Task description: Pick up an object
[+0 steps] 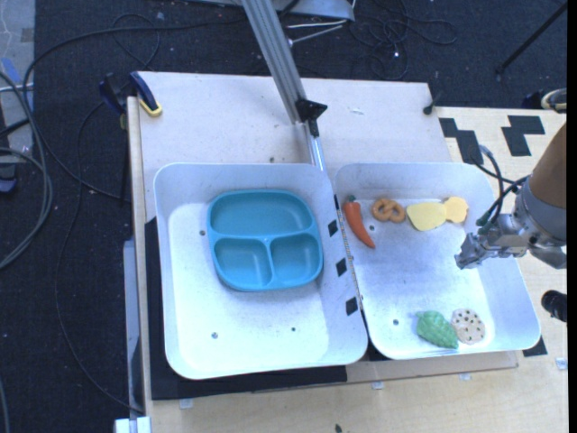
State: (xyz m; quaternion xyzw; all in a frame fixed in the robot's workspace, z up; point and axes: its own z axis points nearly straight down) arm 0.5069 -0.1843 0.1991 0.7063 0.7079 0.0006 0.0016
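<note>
Nearest, a green leaf (437, 329) and a spotted cookie (467, 326) lie by the right bin's (505, 305) front rim, bare floor behind them, the gripper (471, 253) at its right wall, jaws unreadable, then carrot (360, 225), pretzel (389, 209) and yellow pear (435, 214) along the back edge.

Right bin (505, 287): open floor across middle. Carrot (359, 225), pretzel (389, 209), yellow piece (436, 214) line far wall. Green item (436, 329) touching cookie (467, 326) block near edge. Left bin (180, 242): blue tray (266, 240) fills centre, bare margins around. Slanted metal pole (275, 48) crosses bench (225, 115) behind bins.
</note>
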